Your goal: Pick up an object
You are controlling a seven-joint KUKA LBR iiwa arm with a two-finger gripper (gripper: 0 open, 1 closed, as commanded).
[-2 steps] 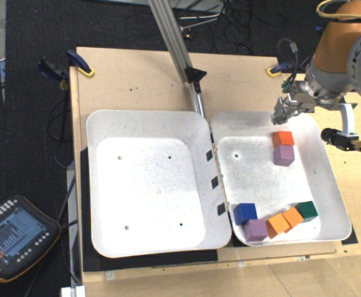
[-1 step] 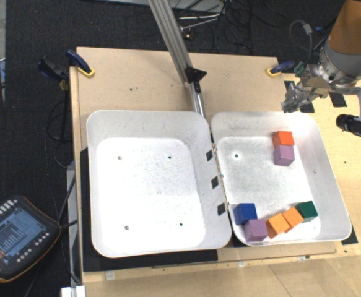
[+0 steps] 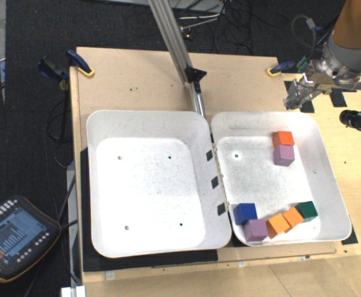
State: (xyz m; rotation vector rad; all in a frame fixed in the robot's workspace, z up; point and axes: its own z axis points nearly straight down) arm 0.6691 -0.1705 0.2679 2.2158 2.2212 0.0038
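Small rigid blocks wait in the right bin (image 3: 329,184); gripper (image 3: 299,98) hovers past its far edge.
Probably light, hard cubes: take the far orange block (image 3: 283,138) by 2 flat opposite sides. Finger state: cannot tell.

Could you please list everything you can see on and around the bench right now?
orange blocks: three, one at the far side of the right bin, two along its near edge
purple blocks: two, one touching the far orange block, one at the near edge
blue block: one, near edge
green block: one, near edge
right bin: one, white
left bin: one, white
handheld controller: one, orange-trimmed, lower left
gripper: one, above the right bin's far corner
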